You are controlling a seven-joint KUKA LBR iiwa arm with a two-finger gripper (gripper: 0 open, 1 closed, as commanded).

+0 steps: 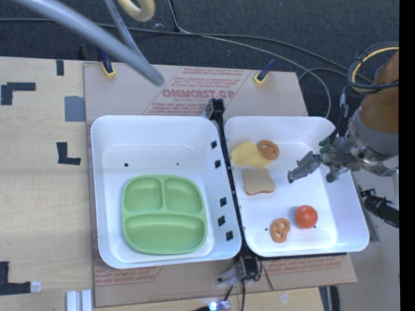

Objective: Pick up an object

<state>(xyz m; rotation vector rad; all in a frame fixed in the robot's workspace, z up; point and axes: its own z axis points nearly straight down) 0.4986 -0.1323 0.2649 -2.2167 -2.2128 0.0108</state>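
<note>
The toast slice (259, 182), flat and tan, is lying in the right bin (350, 238) just left of the gripper (312, 166); bare white floor is left between them. A yellow wedge (244, 154) and glazed pretzel (268, 149) are sitting beyond it, a round tomato (307, 216) and second pretzel (280, 229) below. Whether the jaws are parted cannot be told.

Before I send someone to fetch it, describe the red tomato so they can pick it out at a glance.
Look in the right-hand white bin, the one without the green tray. Go to its near corner on the arm's side: the tomato lies there beside a small pretzel. It is the one round, red thing; its neighbours are brown or yellow.
</note>
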